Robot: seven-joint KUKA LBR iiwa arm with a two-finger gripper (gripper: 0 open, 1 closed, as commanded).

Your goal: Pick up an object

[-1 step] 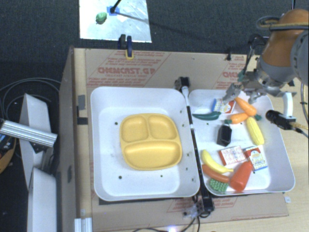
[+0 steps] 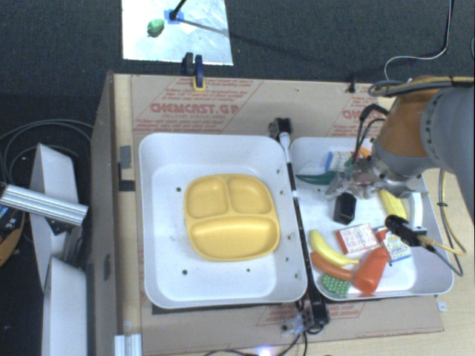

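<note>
In the camera view, the tool (image 2: 355, 178) is seen low over the right bin (image 2: 429, 273), just above a small black block (image 2: 344, 208); whether it is open or closed cannot be told, and nothing is shown to be held.

The black block is judged the nearest candidate: it is expected to be light, stiff and not fragile, and best taken across its short sides. A yellow banana (image 2: 330, 248) lies below it, touching an orange carrot (image 2: 332, 265); both are likely smooth toy pieces that may slip or roll. A red bottle (image 2: 369, 270) and a small printed box (image 2: 356, 238) crowd the lower corner.

The bin floor is smooth and white, with low walls. In the left bin (image 2: 159, 199) a yellow divided plate (image 2: 230, 217) is set. A cardboard-covered worktop (image 2: 223, 102) carries both bins.
</note>
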